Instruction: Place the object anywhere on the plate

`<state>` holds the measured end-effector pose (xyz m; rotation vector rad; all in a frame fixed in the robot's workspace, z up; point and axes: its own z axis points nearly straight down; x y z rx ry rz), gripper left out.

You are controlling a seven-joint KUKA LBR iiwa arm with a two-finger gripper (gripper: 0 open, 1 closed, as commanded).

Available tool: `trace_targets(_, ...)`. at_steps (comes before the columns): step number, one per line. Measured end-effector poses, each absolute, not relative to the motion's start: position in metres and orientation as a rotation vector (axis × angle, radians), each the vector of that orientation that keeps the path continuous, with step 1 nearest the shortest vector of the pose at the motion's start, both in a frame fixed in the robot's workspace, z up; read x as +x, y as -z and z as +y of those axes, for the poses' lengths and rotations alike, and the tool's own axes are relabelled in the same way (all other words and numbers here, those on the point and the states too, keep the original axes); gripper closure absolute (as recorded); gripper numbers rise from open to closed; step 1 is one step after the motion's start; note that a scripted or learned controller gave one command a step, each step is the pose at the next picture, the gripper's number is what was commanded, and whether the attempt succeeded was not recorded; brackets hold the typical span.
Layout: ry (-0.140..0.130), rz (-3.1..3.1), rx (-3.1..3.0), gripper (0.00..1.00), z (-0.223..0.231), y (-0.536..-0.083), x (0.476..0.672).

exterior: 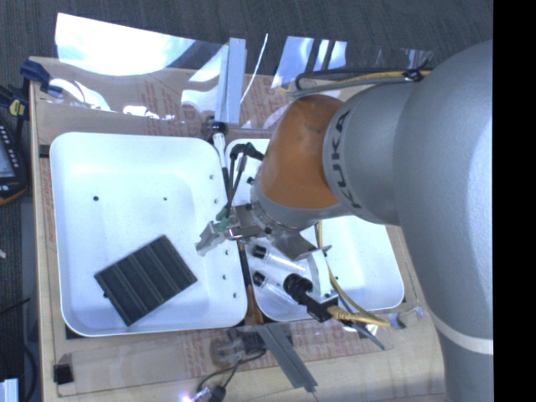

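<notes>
A dark ribbed rectangular plate (146, 279) lies tilted in the front part of the left white bin (92, 166). My gripper (211, 236) reaches out from under the orange wrist band, right at the left bin's right wall and a little up and to the right of the plate. The big grey arm (402, 182) covers most of the right bin (377, 266), so whatever lies in there is hidden. I cannot make out any object in the gripper.
Cables and the gripper's mount (289, 283) hang over the ridge between the two bins. A metal bracket (276, 354) and a cable sit on the bench's front edge. A black device (8, 162) lies at the far left.
</notes>
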<state>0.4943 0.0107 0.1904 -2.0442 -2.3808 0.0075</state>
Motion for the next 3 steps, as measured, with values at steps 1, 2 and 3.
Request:
trace_targets(1,-0.007,-2.591,-1.766,1.0,0.1,-0.168,0.488)
trace_targets(2,-0.011,-2.598,-1.759,1.0,0.176,-0.11,0.474)
trace_targets(3,0.0,-2.819,-1.386,1.0,0.193,-0.221,0.476)
